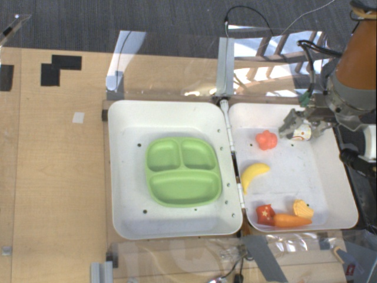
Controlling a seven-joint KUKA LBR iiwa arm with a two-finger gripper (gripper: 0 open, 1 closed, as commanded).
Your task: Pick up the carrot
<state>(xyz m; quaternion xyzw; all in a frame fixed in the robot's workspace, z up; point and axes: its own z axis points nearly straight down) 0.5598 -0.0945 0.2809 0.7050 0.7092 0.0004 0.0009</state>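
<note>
The carrot (291,220) is a long orange piece lying flat near the front edge of the right bin (330,175), between a red pepper (265,214) and a yellow-orange piece (303,207). My gripper (304,127) hangs over the back of the same bin, well away from the carrot. It is open, with a small white and orange piece (301,135) just below it. The carrot is not between its fingers.
A pink-red fruit toy (266,140) lies left of the gripper and a yellow banana (253,174) sits mid-bin. The left bin (126,158) holds a green divided plate (182,171). A ridge (231,158) divides the bins.
</note>
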